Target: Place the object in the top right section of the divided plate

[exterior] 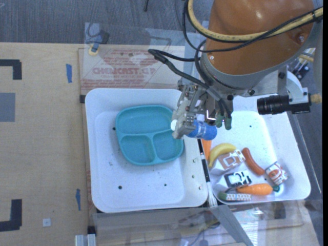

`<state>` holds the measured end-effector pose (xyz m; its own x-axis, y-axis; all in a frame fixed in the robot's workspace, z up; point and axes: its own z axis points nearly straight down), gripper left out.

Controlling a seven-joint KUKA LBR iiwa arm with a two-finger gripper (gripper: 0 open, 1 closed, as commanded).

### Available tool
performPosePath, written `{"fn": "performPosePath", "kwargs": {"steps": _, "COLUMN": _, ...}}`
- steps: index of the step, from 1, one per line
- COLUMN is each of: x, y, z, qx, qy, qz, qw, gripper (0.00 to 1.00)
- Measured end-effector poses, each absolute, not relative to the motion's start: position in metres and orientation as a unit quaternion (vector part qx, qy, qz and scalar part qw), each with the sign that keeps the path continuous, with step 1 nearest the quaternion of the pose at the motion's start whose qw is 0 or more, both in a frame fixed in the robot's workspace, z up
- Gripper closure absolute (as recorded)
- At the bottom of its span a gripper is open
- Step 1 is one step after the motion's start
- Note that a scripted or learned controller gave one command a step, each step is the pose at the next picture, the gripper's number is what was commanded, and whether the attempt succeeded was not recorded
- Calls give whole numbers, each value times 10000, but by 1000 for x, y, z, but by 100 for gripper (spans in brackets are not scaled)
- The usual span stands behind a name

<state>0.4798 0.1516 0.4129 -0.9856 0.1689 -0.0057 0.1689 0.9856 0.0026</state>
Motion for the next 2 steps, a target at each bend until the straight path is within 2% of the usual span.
{"fn": "performPosePath", "kwargs": {"steps": 1, "x": 480, "y": 136, "z": 382, "qx": 606, "qy": 9982, "qz": 7, "qw": 20, "gripper": 100}}
{"fn": "performPosePath", "kwargs": {"steps": 2, "x": 519, "y": 150, "z": 366, "qx": 339, "qy": 9994, "qz": 12, "qw": 32, "gripper": 100}}
